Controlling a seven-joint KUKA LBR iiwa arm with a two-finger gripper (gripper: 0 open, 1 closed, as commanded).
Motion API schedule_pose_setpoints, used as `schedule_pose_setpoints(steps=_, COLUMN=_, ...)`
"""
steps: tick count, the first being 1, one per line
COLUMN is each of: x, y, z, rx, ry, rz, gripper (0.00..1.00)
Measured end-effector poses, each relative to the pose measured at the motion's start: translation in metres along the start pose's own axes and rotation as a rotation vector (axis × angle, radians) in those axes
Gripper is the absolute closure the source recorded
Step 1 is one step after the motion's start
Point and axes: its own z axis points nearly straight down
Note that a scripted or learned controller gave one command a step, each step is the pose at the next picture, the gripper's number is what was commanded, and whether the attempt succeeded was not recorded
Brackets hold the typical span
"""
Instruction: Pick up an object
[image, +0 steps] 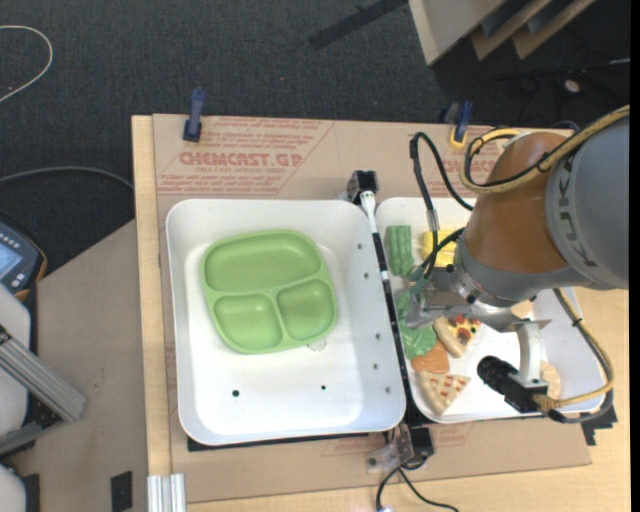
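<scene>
Grey arm (590, 215) with an orange band (512, 215) above the wrist comes in from the right. The gripper (428, 300) sits low in the right bin (495, 345), tucked under the wrist. Open or closed: cannot tell, the wrist body hides it, and I can't tell whether it holds anything either. All pick candidates are clustered round the gripper in that bin. A green leafy toy piece (411, 306) is just left of the gripper; contact unclear. A toy pizza slice (456, 335) with red dots lies just on the gripper's near side. An orange toy piece (432, 360) is a bit further out the same way, touching that slice. A second pizza slice (442, 392) lies beyond it, nearest the front. On the gripper's far side are a green ridged toy stick (400, 248) and a yellow piece (430, 243), the latter partly behind a cable. Left of the gripper, a black rail (383, 290) runs between the bins. Past it is the left bin (200, 385), holding a green three-compartment plate (268, 290) well apart from the gripper. Both bins rest on a cardboard sheet (240, 158) with red CHEMCAST lettering. It's held by two blue clamps (193, 115) at the back, far from the gripper.
</scene>
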Motion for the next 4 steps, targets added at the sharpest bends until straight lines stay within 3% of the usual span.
schedule_pose_setpoints(steps=1, x=0.099, y=-0.008, z=-0.084, rx=-0.014, ry=0.002, rz=-0.007, gripper=1.0)
schedule_pose_setpoints(steps=2, x=0.124, y=-0.016, z=-0.232, rx=-0.024, ry=0.003, rz=0.001, gripper=1.0)
schedule_pose_setpoints(steps=3, x=0.046, y=-0.007, z=-0.167, rx=0.001, ry=-0.008, rz=0.015, gripper=1.0)
schedule_pose_setpoints(steps=4, x=0.096, y=0.0, z=-0.1, rx=0.004, ry=-0.004, rz=0.002, gripper=1.0)
